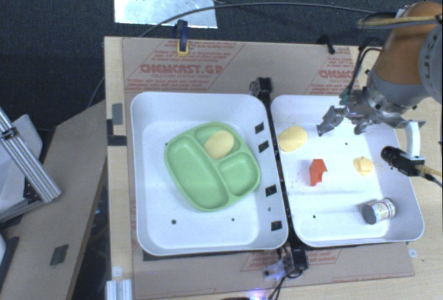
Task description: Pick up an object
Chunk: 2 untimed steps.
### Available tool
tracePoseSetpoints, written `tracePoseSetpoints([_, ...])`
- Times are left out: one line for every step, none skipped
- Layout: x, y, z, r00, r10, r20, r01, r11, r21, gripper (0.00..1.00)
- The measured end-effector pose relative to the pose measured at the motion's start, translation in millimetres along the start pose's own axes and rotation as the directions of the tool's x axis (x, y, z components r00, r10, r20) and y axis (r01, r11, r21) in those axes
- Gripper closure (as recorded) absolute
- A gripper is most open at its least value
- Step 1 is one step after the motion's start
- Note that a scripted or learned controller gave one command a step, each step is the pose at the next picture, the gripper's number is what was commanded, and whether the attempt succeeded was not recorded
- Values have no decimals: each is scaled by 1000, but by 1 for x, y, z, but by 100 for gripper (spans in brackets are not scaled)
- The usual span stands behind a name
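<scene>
My gripper [344, 125] hangs over the far part of the right bin [339, 233], its two dark fingers spread open with nothing between them. A yellow rounded object [292, 138] lies just to its left, by the bin's left wall. A red block [317, 171] sits in the middle of the bin, below the gripper. A small yellow piece [363, 165] lies to the right of the block. A silver can [378, 210] lies on its side near the front right corner.
The left bin [156, 222] holds a green divided plate [201, 181] with a yellow rounded item [220, 145] in its far compartment. A black divider with clips [271, 160] runs between the bins. A black fitting [400, 159] juts in at the right bin's right wall.
</scene>
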<state>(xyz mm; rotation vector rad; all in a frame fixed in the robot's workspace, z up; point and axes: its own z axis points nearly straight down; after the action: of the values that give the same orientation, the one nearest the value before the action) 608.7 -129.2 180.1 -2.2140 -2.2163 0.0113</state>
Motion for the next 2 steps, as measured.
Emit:
tracePoseSetpoints([0, 3, -7, 1000, -2, 2, 2, 1000, -12, 0])
tracePoseSetpoints([-6, -4, 42, 1000, 0, 1, 0, 1000, -10, 0])
